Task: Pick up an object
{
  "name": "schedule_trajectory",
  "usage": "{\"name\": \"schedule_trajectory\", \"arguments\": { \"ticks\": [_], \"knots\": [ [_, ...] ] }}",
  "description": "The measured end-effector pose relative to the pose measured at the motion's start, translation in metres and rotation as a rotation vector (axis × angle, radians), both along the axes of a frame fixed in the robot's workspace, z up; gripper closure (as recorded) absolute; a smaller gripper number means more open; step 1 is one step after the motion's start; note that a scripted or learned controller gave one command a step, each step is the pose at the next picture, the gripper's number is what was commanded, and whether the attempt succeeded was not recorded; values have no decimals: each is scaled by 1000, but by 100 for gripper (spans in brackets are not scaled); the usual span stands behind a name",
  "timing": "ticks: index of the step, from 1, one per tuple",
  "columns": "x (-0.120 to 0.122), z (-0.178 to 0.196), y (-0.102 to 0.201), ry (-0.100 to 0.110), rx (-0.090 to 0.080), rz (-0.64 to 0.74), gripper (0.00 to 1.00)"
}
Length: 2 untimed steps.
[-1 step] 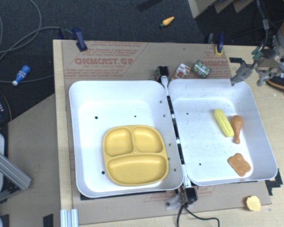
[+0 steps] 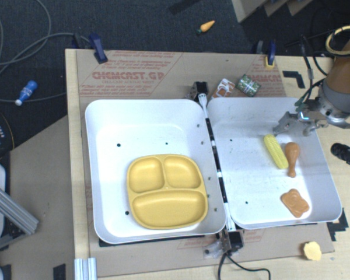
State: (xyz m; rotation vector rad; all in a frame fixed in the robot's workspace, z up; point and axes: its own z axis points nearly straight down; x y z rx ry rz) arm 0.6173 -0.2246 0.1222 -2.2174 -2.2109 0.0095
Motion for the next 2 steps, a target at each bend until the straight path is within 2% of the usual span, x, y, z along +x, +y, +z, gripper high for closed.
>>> {"name": "schedule_trajectory", "arguments": {
  "ticks": [1,2],
  "knots": [
    [-11,-41,62,-4,2,8,0],
    [-9,-27,58,-13,-3,3,100]
  ]
}}
